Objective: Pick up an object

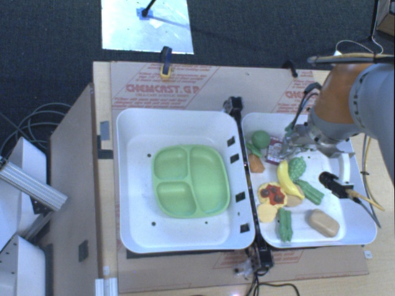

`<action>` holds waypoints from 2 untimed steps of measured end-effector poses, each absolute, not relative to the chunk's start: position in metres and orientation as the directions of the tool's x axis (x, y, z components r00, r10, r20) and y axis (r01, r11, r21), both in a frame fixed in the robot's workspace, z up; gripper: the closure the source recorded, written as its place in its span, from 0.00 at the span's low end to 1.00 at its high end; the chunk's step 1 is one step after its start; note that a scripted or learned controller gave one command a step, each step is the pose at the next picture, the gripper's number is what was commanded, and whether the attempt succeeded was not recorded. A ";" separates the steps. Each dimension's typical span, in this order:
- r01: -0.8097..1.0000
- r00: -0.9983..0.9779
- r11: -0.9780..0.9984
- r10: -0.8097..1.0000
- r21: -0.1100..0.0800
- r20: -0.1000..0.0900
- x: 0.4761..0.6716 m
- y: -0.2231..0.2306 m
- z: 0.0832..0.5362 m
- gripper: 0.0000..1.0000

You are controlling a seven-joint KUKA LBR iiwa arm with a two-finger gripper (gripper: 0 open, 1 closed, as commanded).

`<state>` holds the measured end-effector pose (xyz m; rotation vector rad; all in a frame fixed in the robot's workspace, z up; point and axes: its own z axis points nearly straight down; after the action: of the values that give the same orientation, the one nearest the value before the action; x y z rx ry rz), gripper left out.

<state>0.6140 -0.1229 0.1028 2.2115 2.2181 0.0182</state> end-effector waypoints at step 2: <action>1.000 -0.002 0.002 1.000 0.003 -0.001 0.648 -0.182 0.085 0.00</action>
<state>0.6479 -0.1824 0.0849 2.2170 2.2222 0.0016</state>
